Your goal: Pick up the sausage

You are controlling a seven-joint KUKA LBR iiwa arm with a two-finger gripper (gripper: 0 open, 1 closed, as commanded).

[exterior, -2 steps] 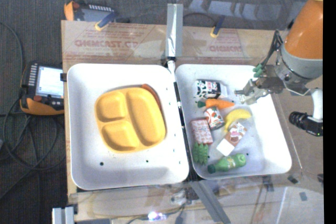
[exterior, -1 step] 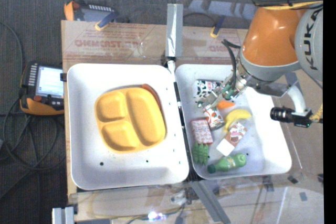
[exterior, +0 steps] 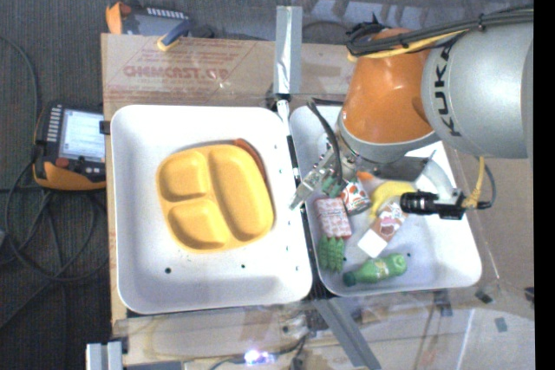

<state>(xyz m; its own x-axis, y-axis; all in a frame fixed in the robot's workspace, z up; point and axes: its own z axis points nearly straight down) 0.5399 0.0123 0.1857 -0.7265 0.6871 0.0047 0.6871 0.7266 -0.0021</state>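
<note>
A thin red-brown curved piece, which looks like the sausage point(exterior: 251, 150), peeks out along the upper right rim of the yellow divided plate point(exterior: 215, 193) in the left bin point(exterior: 139, 273); most of it is hidden by the plate. My gripper point(exterior: 316, 181) hangs low over the left edge of the right bin point(exterior: 460, 269), next to the wall between the bins. It is to the right of the sausage and a little nearer the front. I see nothing held in it.
The right bin holds several items: a pink-red packet point(exterior: 332, 217), a small red-white carton point(exterior: 355, 197), a banana point(exterior: 388, 193), a white block point(exterior: 371, 244) and two green items point(exterior: 377, 269). The arm's orange band point(exterior: 386, 100) covers that bin's back half.
</note>
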